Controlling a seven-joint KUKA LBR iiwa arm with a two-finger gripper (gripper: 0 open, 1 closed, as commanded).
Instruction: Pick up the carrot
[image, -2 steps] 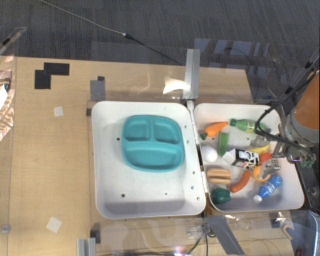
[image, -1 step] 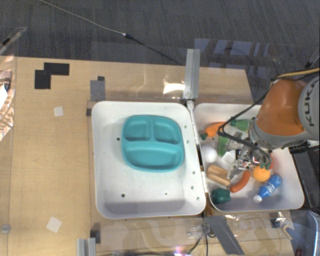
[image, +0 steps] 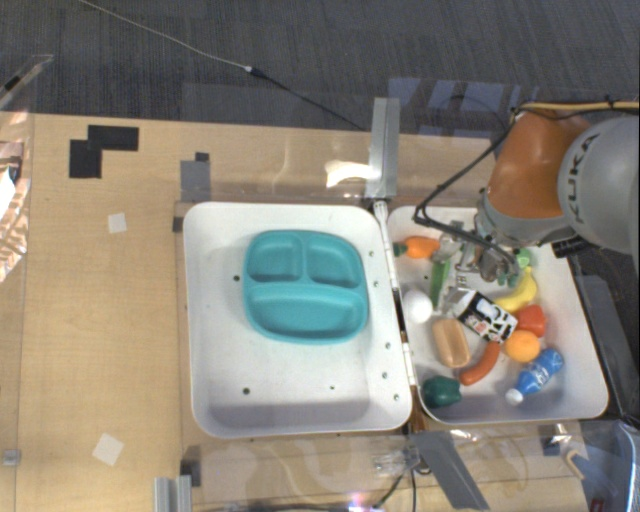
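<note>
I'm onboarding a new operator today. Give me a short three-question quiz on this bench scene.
1. True or false: the teal divided plastic tray lies in the left white bin.
2. Which bin holds the small orange carrot with a green top: A left, B right?
3. Fill in: the gripper hovers over the ___ bin.

Key: 1 true. 2 B, near the right white bin's far left corner. 3 right.

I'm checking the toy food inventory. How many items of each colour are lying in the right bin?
Orange: 3, carrot, round fruit, hot dog bun
Red: 2
Yellow: 1, banana
White: 1, egg
Green: 1
Blue: 1, bottle
Total: 9
</note>
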